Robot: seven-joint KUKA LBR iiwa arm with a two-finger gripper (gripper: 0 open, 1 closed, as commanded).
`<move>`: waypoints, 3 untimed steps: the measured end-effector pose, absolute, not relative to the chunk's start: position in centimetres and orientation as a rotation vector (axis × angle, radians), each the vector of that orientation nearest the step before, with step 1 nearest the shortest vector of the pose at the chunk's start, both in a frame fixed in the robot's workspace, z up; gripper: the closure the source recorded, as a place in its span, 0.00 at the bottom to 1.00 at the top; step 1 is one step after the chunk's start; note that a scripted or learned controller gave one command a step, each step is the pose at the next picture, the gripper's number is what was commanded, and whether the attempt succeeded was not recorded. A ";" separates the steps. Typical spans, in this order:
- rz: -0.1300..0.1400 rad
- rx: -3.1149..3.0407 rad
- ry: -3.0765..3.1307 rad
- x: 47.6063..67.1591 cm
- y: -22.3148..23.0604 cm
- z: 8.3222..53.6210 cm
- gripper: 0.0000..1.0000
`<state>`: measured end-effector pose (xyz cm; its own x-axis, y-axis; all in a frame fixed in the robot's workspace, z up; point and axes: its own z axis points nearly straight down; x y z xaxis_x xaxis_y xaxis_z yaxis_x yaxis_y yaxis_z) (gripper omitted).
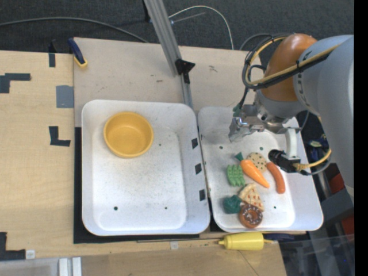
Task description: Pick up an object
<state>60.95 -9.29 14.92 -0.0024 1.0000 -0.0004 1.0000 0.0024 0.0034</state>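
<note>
My gripper [237,129] hangs over the upper left part of the right bin [214,124], with nothing visible between its fingers. Below it lies a cluster of toy food: an orange carrot [255,172], a red sausage [276,178], a green ridged piece [234,175], a speckled cookie [259,161], a pizza slice [251,195], a dark green piece [232,204] and a chocolate donut [251,216]. The carrot is roughly 80 pixels below and right of the gripper.
A yellow bowl [128,133] sits in the upper left of the left bin [144,206]. A yellow mustard bottle [244,242] lies on the bench just in front of the right bin. A grey pole [167,33] slants down to the bins' shared back edge.
</note>
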 end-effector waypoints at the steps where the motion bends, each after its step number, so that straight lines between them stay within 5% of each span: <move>1: 0.003 2.218 2.221 60.5 -9.3 19.3 1.00; 3: 0.004 2.217 2.220 60.7 -8.8 29.0 1.00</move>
<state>60.73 -8.84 28.99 -0.0018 1.0000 -0.0010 1.0000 0.0018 0.0048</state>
